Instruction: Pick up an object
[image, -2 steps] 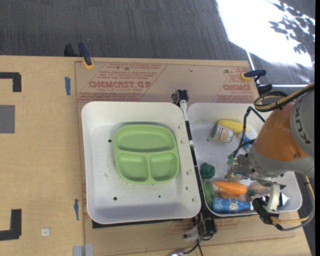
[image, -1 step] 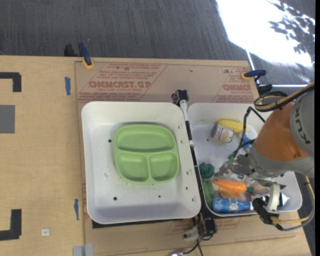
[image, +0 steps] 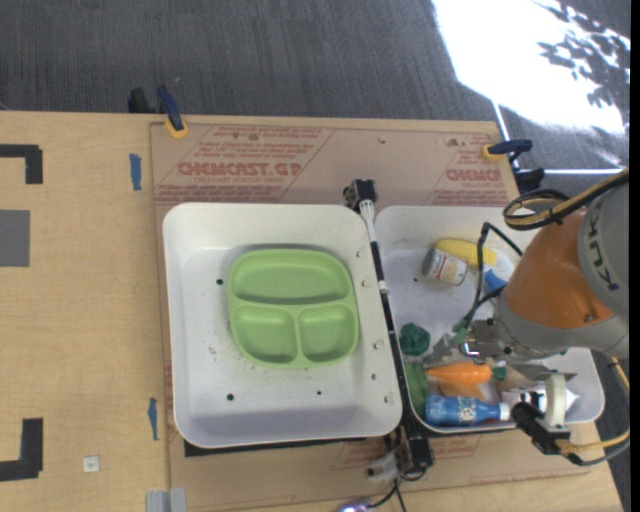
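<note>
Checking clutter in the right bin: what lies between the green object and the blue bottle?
In the camera view, an orange carrot-like toy lies between the green object and the blue bottle, directly above the bottle, under the arm's wrist.

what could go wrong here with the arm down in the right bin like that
The orange object, blue bottle and dark green piece lie crowded together beside the gripper, so a grab may catch two things or push one away. They also sit near the right bin wall, where a finger could likely strike it.
</note>
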